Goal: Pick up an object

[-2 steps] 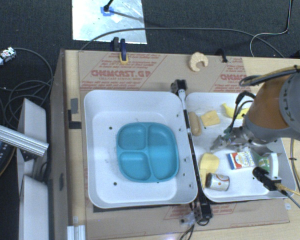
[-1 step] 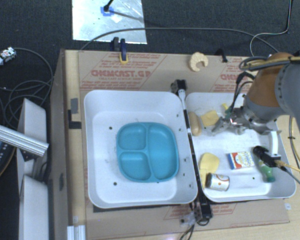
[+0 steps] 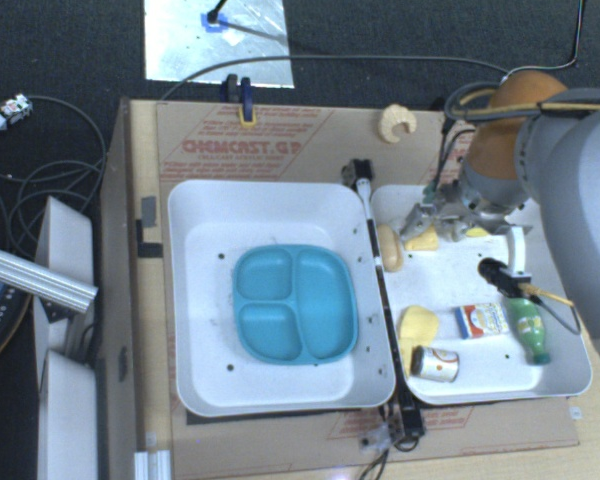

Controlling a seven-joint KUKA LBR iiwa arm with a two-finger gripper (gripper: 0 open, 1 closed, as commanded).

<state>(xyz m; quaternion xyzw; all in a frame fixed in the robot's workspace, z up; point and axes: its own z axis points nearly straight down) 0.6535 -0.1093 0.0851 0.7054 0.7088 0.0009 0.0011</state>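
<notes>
1. Closest to the camera, in the right bin [image 3: 448, 280]: a small can [image 3: 435, 364] on its side, with a yellow lump [image 3: 418, 323] just behind it. Off to the side are a red-and-white carton [image 3: 482, 320] and a green bottle [image 3: 528, 330]. They all look to be lying on the bin floor, nothing lifted.
2. The left bin [image 3: 205, 268] holds a blue divided plate [image 3: 295, 303], well apart from me.
3. A bit further back, a tan oblong piece [image 3: 388, 248] sits right at the divider between the bins.
4. Further still, my end effector [image 3: 417, 222] is down low at the far end of the right bin, just beside a small yellow piece [image 3: 427, 239]. Honestly can't tell from this angle whether it's wide or narrow, and I can't see anything clearly gripped.
5. Progress, my guess: I'm at the reach-and-grab stage and nothing is picked up yet. That yellow piece looks like the likely target. What's left is getting a real grip on it and lifting it clear of the bin.
</notes>
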